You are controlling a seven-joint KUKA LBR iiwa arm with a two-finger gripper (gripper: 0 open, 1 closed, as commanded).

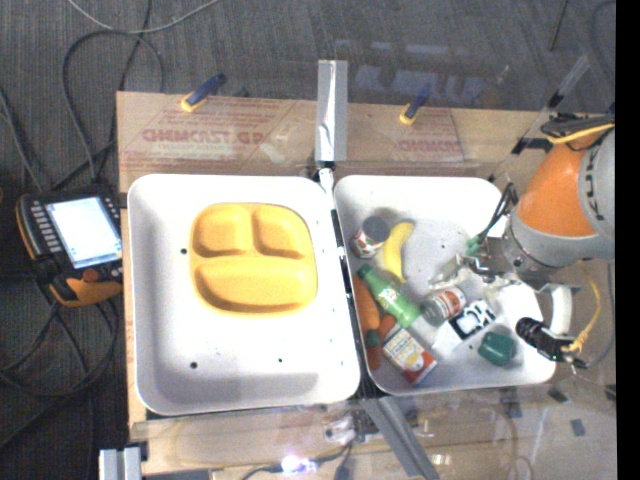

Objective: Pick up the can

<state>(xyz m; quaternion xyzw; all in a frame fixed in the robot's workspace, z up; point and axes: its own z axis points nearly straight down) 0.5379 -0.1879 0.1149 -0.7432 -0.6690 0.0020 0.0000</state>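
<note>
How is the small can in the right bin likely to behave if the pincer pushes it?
The can lies on its side, so it may roll rather than slide. It looks small, so it is probably light. The green bottle seems to touch one end and the black-and-white item lies beside it; these might shift with it.

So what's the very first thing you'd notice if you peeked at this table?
Probably the big yellow tray with three compartments, lying alone in the left bin. Next, the arm's orange band at the right, above the right bin, where a banana, a green bottle and a small can are jumbled together.
</note>
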